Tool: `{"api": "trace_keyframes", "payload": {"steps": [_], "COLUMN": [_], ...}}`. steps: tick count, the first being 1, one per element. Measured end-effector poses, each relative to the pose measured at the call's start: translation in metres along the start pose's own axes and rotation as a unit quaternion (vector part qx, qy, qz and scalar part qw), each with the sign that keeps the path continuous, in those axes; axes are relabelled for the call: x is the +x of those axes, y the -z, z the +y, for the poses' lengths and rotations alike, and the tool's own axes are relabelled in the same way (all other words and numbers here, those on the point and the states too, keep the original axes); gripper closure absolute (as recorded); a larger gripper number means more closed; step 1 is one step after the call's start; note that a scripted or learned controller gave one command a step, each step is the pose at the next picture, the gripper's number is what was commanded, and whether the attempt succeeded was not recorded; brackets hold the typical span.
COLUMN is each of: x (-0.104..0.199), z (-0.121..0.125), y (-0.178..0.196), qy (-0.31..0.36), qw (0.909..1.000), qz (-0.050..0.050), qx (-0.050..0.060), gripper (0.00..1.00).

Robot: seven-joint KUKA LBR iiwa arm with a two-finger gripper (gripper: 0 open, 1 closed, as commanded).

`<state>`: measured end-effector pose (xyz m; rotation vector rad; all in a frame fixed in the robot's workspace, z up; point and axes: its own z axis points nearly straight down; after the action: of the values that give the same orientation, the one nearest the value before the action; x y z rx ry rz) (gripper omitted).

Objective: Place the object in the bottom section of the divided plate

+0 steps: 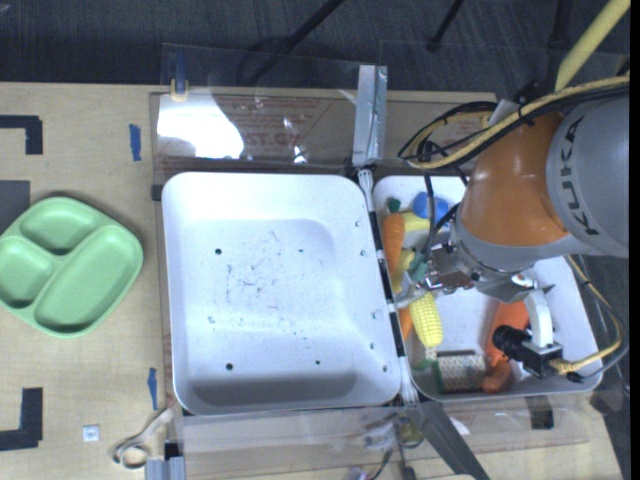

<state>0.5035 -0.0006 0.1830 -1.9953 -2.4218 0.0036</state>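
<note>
Evidently hunting for a toy, the arm [520, 193] hangs low over the right bin [575, 298]; nearest lies a corn cob [427, 319], the likely target, just under the gripper [433, 278], whose grip cannot be told from above; a carrot [394, 233] rests beyond by the dividing wall; well apart on the left, past the left bin [270, 268], the green divided plate [65, 264] lies with its bottom section ready.

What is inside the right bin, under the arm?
The right bin holds a corn cob, a carrot and other toy items. The arm covers its middle, so anything there is hidden.
</note>
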Motion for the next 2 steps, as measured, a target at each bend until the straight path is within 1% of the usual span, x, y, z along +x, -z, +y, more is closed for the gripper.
{"api": "trace_keyframes", "payload": {"steps": [1,2], "x": [0.0439,0.0437], "z": [0.0549,0.0549], "y": [0.0001,0.0002], "qy": [-0.056,-0.056], "qw": [0.9984,0.9984], "qz": [-0.001,-0.001], "qx": [-0.001,-0.001], "gripper": [1.0,0.0]}}
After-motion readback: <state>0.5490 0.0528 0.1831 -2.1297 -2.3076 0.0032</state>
